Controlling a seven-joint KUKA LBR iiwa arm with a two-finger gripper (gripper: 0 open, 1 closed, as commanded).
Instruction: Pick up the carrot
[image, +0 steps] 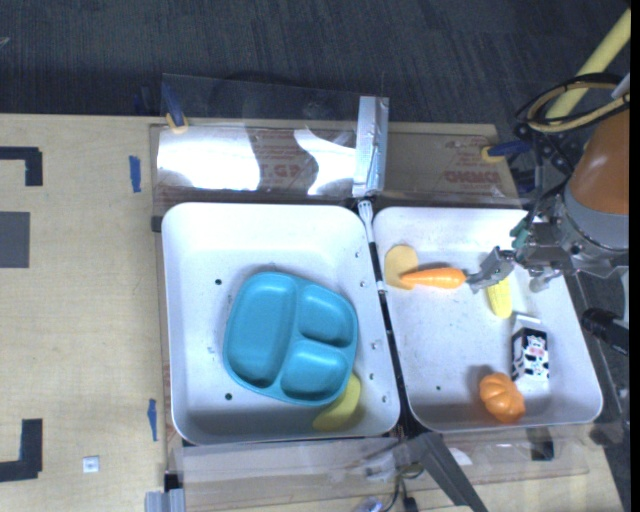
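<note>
The carrot (432, 278) is orange and lies flat near the upper left of the right bin (455, 385), pointing left-right. Its left end touches a yellow rounded piece (399, 261). My gripper (517, 272) hangs at the upper right of that bin, just right of the carrot's right tip. Its fingers stand apart, open; the left finger (493, 268) is close to the carrot's tip, and nothing is held. A small yellow item (499, 298) lies under the gripper.
The right bin also holds a cow-patterned carton (531, 356) and an orange round fruit (502, 396) at the lower right. In the left bin (190, 300) a blue divided plate (290, 338) rests partly over a yellow object (343, 406).
</note>
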